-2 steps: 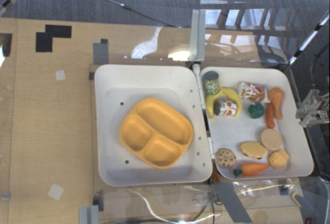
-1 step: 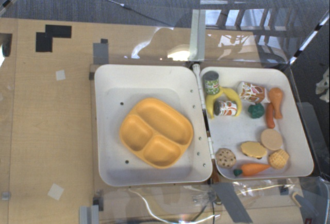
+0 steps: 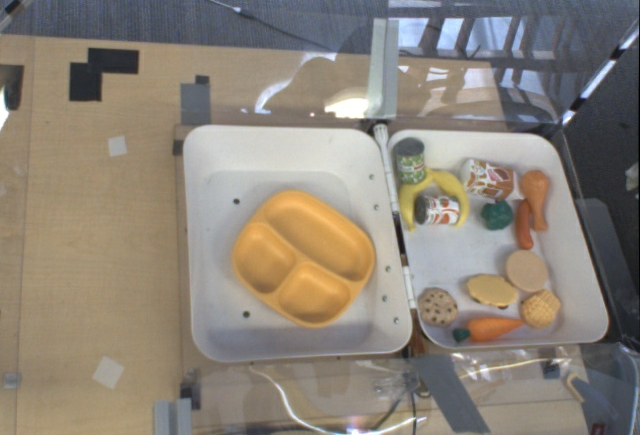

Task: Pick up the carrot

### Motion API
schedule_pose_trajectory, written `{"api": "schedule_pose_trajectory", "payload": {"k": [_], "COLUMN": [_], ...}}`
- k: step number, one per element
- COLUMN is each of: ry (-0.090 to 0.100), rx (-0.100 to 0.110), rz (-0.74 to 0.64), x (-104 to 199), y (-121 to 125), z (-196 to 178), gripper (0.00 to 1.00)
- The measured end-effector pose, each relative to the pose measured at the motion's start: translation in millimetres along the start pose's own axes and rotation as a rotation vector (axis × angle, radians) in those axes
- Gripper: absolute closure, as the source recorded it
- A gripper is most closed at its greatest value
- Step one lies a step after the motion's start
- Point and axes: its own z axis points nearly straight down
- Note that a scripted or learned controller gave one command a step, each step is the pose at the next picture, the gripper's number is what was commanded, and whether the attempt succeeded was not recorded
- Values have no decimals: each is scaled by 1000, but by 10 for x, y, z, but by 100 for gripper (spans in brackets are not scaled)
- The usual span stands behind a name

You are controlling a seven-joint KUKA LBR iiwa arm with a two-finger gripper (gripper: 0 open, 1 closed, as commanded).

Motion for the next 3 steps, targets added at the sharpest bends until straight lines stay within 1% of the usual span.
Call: {"api": "schedule_pose_trajectory", "payload": {"k": [1,2,3], "ry": [5,0,3], "rx": [-11,2,-10], "rz": [-333,-428,-749], "x": [-253,-31,73], "y": [-127,-19,153], "z": [1085,259,1264], "gripper": [100,100,100]}}
